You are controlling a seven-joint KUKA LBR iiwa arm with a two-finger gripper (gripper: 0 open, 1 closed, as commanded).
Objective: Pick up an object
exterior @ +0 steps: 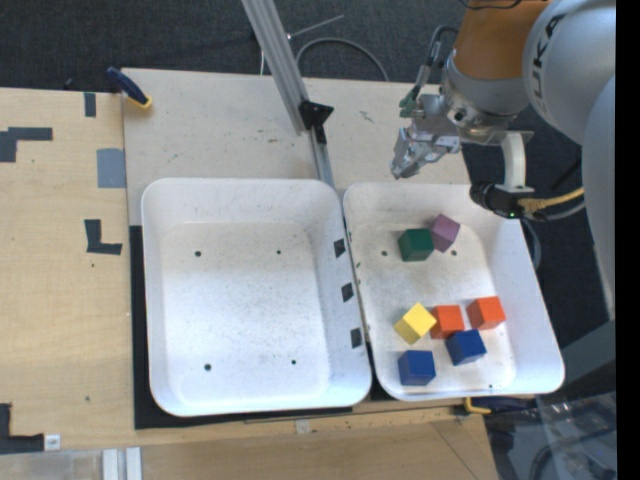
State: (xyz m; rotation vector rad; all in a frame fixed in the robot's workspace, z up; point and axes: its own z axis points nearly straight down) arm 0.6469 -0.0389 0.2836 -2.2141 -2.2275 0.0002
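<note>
Readable text: almost none. On the grey arm (pixel 580 48) at upper right of the frame, dark letter strokes sit on the casing near the right edge, cut off and angled; looks like part of a maker's name, can't read it whole. Blocks in the right bin (pixel 530 298) carry no letters or numbers I can make out. Left bin (pixel 160 268) shows dark dots, not characters. Grey and dark tape pieces (pixel 110 168) on the bench at left carry no print. No labels, numbers or signs legible elsewhere.
</note>
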